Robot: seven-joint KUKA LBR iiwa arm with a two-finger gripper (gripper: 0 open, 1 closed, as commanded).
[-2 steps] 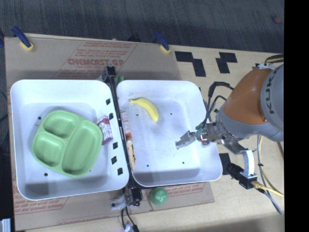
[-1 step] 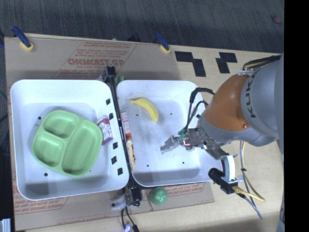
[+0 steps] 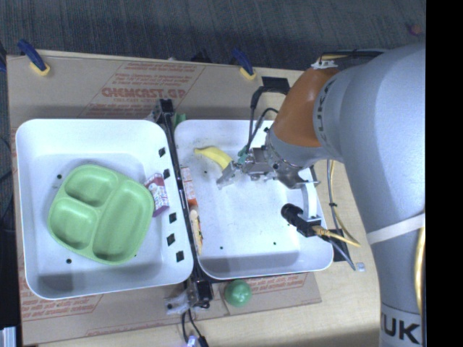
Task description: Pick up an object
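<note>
Nearest the camera, a small round green ball (image 3: 237, 292) is sitting on the brown cardboard sheet (image 3: 108, 85), just outside the front rim of the right shallow white plastic bin (image 3: 249, 266). A black clip (image 3: 200, 290) is gripping the spot where the two bins' front corners are meeting.

Further in, a light green moulded plate with three compartments (image 3: 100, 212) is lying flat in the left shallow white plastic bin (image 3: 29, 194). A small red and white packet (image 3: 158, 192) is resting just beside the plate's right edge. Across the divide, a narrow orange and white wrapper (image 3: 191, 197) is lying along the right bin's left wall.

Past the middle of the right bin, the grey arm with its orange band (image 3: 300, 118) is reaching in from the right, and its metal two-finger gripper (image 3: 228, 173) is hanging low over the bin floor. The short yellow banana (image 3: 212, 155) is lying on that floor near the far left corner, just beside the gripper's tip and slightly beyond it. Whether the gripper is released or clenched cannot be told from this angle, nor whether it is touching the banana.

At the far edge, two blue clamps (image 3: 32, 56) (image 3: 242, 62) are pinning the cardboard to the bench.
</note>
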